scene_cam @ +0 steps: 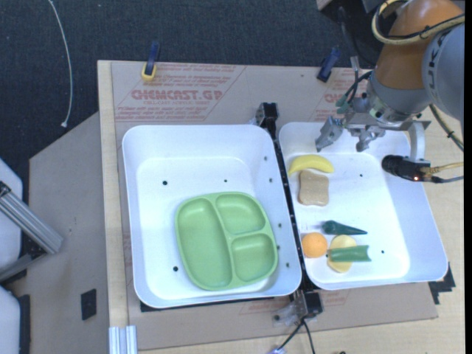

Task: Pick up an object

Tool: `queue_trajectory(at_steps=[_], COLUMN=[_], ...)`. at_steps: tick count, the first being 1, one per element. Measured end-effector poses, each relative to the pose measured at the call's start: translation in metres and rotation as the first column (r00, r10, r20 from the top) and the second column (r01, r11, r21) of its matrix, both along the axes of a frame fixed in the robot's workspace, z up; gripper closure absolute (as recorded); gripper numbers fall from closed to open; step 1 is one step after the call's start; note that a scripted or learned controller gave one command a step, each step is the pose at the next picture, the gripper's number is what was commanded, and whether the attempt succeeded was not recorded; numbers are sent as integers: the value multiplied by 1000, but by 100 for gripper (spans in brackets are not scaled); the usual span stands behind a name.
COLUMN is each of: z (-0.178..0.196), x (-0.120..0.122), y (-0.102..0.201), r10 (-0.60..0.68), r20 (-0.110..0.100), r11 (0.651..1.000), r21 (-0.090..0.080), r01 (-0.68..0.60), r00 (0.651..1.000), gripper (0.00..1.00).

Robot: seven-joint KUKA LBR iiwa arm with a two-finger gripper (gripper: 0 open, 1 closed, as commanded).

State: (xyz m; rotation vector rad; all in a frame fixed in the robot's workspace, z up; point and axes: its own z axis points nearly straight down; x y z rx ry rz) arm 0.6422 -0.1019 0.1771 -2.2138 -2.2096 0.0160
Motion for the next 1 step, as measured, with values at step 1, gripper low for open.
queue_trajectory(at_steps=[1], z=[9], x=[3], y=[0], r10=[2], r20=[15], r11=[1000], r21=[-2], r01=[-2], r00=[1000], gripper=[0])
